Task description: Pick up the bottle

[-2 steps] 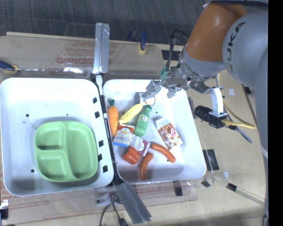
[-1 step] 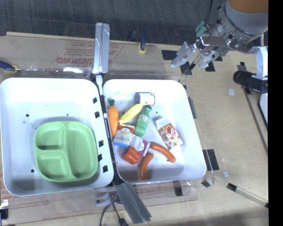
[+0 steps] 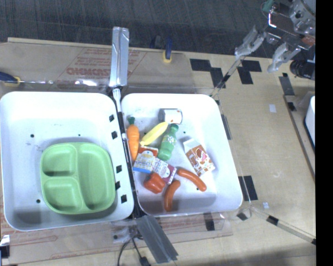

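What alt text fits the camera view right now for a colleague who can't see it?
The green bottle lies among toy food in the right bin, untouched, while the open end effector hangs above the bench beyond that bin's far right corner. The left bin holds a green divided plate.

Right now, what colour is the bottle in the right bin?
Green, with a lighter label, lying among the toy food; the camera view shows the bottle clearly.

left bin [image 3: 22, 110]: green divided tray [image 3: 77, 177] | right bin [image 3: 225, 170]: carrot [image 3: 133, 141], banana [image 3: 154, 133], carton [image 3: 199, 158], sausages [image 3: 191, 179], packets [image 3: 146, 160]
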Tool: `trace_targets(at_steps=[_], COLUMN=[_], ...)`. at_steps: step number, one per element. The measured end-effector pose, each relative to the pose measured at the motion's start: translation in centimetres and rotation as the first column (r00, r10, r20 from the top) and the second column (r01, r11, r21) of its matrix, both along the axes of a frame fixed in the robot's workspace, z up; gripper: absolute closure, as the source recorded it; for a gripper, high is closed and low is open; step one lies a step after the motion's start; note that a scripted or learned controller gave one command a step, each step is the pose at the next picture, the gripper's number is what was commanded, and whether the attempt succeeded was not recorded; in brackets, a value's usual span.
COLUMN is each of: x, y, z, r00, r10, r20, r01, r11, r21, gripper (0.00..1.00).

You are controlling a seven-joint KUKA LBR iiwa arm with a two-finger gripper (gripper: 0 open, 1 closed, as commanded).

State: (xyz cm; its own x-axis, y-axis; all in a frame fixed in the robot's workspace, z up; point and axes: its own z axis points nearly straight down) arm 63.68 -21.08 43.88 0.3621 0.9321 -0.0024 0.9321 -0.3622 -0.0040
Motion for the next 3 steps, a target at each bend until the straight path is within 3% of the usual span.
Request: trace_targets(at_steps=[3], x=[0.03], y=[0.09], z=[0.00], r00=[1.000], r10=[0.002], r20=[0.000], r01=[-0.002], r11=[1.000], r21=[0.001], gripper=[0.00])
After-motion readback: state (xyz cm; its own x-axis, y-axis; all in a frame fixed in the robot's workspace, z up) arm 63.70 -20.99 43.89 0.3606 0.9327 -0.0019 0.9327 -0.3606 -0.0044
